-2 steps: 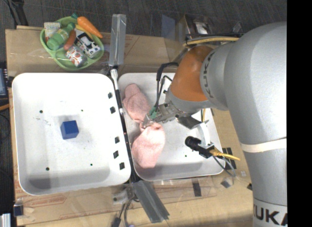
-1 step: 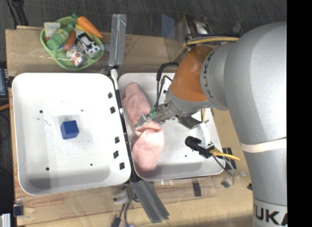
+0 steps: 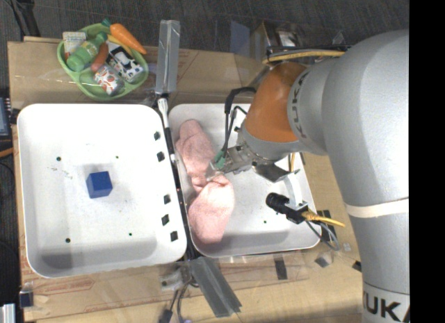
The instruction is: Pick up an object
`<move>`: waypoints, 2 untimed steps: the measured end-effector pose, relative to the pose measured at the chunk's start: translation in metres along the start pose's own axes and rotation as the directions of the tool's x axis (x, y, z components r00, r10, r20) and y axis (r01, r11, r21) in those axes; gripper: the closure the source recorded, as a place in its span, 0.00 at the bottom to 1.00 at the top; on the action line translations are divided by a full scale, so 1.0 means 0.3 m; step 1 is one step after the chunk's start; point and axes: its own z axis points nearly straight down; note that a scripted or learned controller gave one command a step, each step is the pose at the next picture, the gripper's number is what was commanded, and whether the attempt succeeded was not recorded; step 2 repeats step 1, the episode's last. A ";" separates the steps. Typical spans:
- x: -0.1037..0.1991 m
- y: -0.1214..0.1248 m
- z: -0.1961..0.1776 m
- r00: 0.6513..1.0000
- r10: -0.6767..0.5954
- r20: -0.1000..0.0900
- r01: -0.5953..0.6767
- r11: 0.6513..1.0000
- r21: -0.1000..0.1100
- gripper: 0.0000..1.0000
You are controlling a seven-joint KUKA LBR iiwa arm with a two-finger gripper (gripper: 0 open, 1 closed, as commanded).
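My gripper [image 3: 221,164] hangs over the pink cloth [image 3: 203,184] in the right bin [image 3: 292,235]; its opening I cannot tell.

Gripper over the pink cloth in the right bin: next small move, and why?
Probably a short straight descent. The gripper hangs at the pink cloth, beside its middle fold, and the view shows nothing held between its fingers, so it likely needs to go lower before closing.

1. Even, bright overhead light falls on the left bin [image 3: 42,176], whose white floor is close to washed out.
2. Soft grey shadow pools along that bin's near inner wall.
3. The arm [image 3: 361,106] beside it shows a broad, dull sheen.
4. The floor above the bin is dim and grainy; focus is slightly soft throughout.
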 end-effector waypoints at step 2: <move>0.101 0.189 -0.280 0.990 0.143 0.003 -0.143 0.990 -0.011 1.00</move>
